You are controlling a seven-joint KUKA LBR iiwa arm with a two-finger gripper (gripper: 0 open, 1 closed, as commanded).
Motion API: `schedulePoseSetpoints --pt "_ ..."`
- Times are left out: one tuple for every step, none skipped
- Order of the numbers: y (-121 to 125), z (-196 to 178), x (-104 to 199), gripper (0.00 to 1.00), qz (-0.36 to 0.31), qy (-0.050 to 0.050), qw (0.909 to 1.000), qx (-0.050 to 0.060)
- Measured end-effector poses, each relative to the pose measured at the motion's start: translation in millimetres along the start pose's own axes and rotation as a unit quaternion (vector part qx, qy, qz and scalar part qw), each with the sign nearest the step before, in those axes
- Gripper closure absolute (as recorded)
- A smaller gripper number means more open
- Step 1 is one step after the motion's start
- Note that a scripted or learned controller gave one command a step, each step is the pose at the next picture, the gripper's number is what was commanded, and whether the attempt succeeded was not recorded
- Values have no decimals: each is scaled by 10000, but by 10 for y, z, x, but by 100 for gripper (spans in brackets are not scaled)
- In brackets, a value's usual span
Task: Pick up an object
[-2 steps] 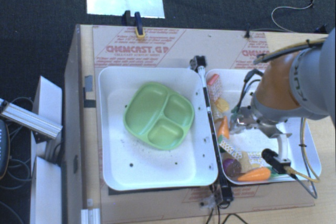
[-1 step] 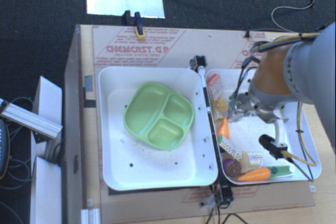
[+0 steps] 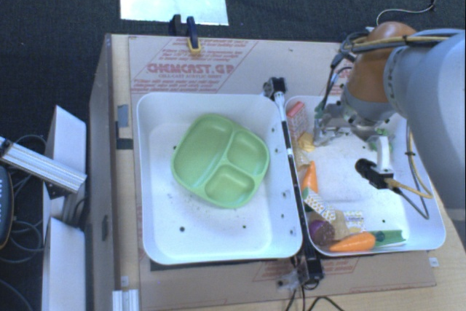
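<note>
My gripper point(image 3: 336, 130) hangs low over the far left part of the right bin point(image 3: 419, 226), under the grey wrist and its orange band. Just to its left lie a yellow piece point(image 3: 306, 143) and a pink-and-white item point(image 3: 295, 113) near the bin's far left corner. An orange wedge point(image 3: 311, 177) rests along the left wall. At the near edge lie an orange carrot point(image 3: 352, 242), a purple item point(image 3: 321, 231) and a green strip point(image 3: 389, 235). A small patterned packet point(image 3: 352, 218) sits beside them.
The left bin point(image 3: 167, 229) holds a light green divided plate point(image 3: 220, 160). A black-and-white brush-like rod point(image 3: 287, 135) runs along the divide between the bins. A black part with a yellow cable point(image 3: 373, 174) hangs from the arm over the right bin.
</note>
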State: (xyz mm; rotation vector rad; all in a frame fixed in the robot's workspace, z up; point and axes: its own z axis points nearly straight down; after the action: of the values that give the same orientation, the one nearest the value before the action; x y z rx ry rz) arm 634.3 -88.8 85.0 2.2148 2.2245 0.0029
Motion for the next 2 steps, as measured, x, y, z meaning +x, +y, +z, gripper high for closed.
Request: schedulePoseSetpoints --pt "343 -1 -818 0 10 -8 10000 -1" --pt "352 1 40 0 -9 7 10000 -1"
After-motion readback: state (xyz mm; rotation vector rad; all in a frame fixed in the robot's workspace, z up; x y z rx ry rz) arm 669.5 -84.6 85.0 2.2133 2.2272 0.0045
